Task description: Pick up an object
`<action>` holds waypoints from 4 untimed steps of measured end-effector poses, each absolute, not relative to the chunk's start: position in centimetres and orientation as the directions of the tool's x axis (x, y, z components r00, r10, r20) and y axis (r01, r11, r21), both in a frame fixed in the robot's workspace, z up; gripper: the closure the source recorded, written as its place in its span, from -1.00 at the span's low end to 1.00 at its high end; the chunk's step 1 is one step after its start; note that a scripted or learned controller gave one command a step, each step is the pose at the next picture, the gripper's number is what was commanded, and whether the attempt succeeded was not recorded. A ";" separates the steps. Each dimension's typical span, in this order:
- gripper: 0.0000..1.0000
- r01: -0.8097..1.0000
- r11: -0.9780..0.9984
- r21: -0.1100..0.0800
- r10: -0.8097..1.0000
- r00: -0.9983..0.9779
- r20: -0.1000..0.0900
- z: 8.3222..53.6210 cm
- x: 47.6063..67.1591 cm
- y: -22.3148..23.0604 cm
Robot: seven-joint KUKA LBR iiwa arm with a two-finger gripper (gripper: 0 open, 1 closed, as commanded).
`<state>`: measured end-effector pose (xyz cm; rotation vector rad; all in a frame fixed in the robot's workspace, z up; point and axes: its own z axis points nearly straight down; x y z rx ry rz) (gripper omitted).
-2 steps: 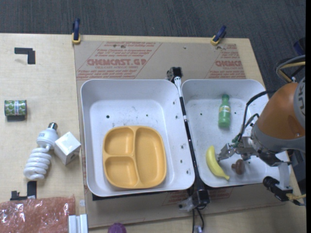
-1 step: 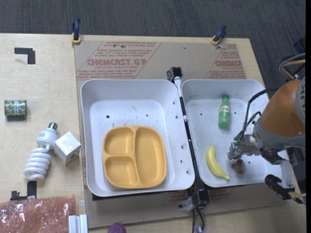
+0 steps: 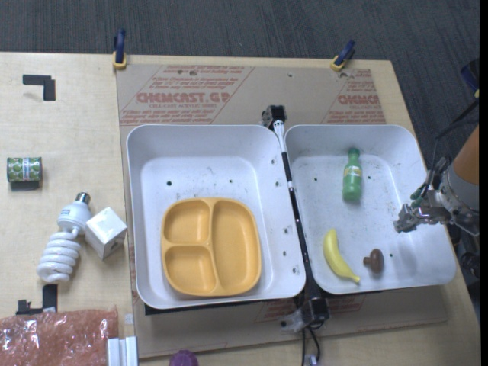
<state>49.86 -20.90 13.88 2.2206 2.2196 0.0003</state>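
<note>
Camera view: pincer (image 3: pixel 402 223) sits low at the right rim of the right bin (image 3: pixel 396 137), nothing between its fingers; how far apart they are I cannot tell, being small and blurred. Nearest candidate, brown object (image 3: pixel 374 261), lies just lower-left; banana (image 3: pixel 338 258) beyond, long axis running upper-left to lower-right. Arm enters from the frame's right edge.

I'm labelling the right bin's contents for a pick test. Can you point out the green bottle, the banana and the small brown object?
green bottle (image 3: pixel 351 180): camera view, on the middle of its body.
banana (image 3: pixel 336 258): camera view, on the middle of its curve.
small brown object (image 3: pixel 374 261): camera view, on its top.
</note>
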 end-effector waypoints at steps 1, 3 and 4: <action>1.00 1.000 0.002 0.001 1.000 -0.002 -0.002 17.1 53.3 -22.3; 1.00 1.000 0.002 0.001 1.000 -0.002 -0.002 17.9 54.7 -22.3; 1.00 1.000 0.002 0.002 1.000 -0.002 -0.002 18.2 55.9 -22.2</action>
